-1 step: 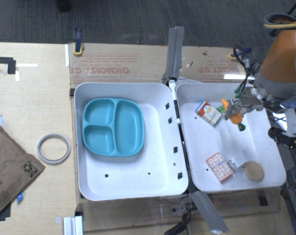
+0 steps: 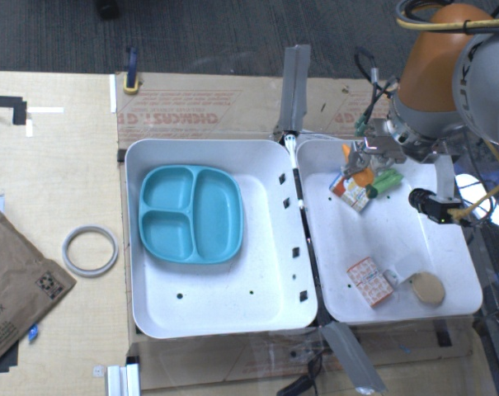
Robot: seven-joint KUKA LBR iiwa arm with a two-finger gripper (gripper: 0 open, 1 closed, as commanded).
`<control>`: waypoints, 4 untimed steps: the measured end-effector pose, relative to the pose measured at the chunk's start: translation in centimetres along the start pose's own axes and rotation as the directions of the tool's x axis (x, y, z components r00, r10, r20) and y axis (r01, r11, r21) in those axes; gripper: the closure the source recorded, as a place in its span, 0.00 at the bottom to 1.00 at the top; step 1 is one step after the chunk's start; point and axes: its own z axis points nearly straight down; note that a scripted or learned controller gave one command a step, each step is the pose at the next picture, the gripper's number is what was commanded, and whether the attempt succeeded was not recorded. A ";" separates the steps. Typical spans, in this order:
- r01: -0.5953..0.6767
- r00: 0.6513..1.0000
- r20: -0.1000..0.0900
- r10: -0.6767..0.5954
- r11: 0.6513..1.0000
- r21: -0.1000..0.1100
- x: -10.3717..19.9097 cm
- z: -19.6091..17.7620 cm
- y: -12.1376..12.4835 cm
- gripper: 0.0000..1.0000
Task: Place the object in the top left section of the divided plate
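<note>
A blue divided plate [image 2: 191, 214] lies in the left bin [image 2: 224, 312], with two small sections on its left side and one large section on its right. My gripper [image 2: 366, 153] is low over the back of the right bin [image 2: 447, 304], right above a small cluster there: an orange and white packet [image 2: 353, 190] and a green cylinder [image 2: 383, 182]. The wrist hides the fingertips, and I cannot see whether anything is between them.
Near the front of the right bin lie a small red and white patterned box [image 2: 370, 281] and a round tan disc [image 2: 427, 288]. A roll of tape [image 2: 90, 249] and a brown paper bag [image 2: 14, 291] sit on the bench to the left of the bins.
</note>
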 end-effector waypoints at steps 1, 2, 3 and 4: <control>0.089 0.996 0.001 -0.089 0.996 0.000 5.1 0.2 1.7 1.00; 0.089 0.996 0.001 -0.089 0.996 0.000 5.1 0.2 1.7 0.00; -0.660 0.751 0.003 0.660 0.751 0.002 -3.0 -5.4 -2.0 0.00; -0.582 0.813 0.002 0.582 0.813 0.003 -5.8 -6.2 -6.8 0.00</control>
